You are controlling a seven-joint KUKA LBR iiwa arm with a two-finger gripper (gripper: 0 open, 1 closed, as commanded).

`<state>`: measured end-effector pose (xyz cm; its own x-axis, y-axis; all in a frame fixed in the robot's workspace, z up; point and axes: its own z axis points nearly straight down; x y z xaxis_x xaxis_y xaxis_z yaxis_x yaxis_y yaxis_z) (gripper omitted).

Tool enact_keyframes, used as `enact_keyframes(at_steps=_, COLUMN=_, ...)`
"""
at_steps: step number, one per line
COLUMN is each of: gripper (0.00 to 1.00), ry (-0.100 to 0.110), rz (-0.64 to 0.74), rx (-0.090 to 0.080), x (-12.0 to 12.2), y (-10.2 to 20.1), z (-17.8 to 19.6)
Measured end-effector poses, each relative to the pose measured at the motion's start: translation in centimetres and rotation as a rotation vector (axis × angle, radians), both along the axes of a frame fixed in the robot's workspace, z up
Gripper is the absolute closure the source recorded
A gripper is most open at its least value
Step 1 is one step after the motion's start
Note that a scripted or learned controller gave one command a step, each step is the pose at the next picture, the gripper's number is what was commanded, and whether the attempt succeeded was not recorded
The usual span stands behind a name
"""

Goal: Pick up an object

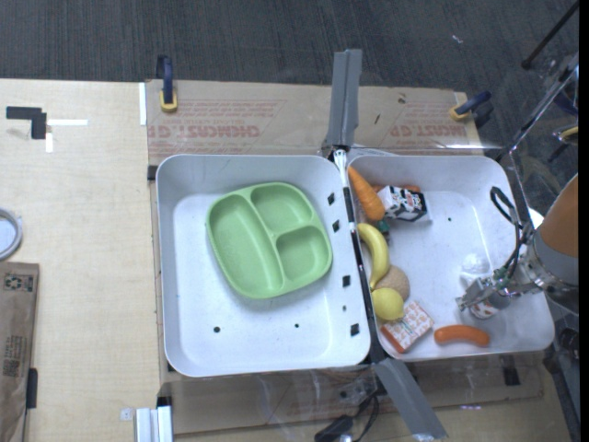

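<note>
camera view, fyi: gripper (pixel 486 295) is down in the right bin (pixel 442 238), just above the sausage (pixel 462 335). can't tell jaw state from here, and nothing visibly lifted, so you should count the pick as not done. count: two bins, one green plate (pixel 269 239) in the left bin (pixel 184 247), one carrot (pixel 366 193), one banana (pixel 375 251), one lemon (pixel 387 303).

Robotics lab bench. Two white bins (pixel 175 247) butted together on cardboard sheet (pixel 248 118), held by clamps (pixel 166 86). Tape roll (pixel 5 236) on wooden benchtop (pixel 74 210). Dark carpet (pixel 230 17) beyond. Toy food, green divided plate (pixel 269 239) as test props.
</note>
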<state>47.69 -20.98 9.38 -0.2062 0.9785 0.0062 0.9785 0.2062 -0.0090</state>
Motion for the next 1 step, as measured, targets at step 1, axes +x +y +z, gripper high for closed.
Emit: enact_keyframes(at_steps=1, gripper=1.0, ry=-0.004, rz=-0.26, rx=-0.007, x=2.0, y=7.42, z=13.63)
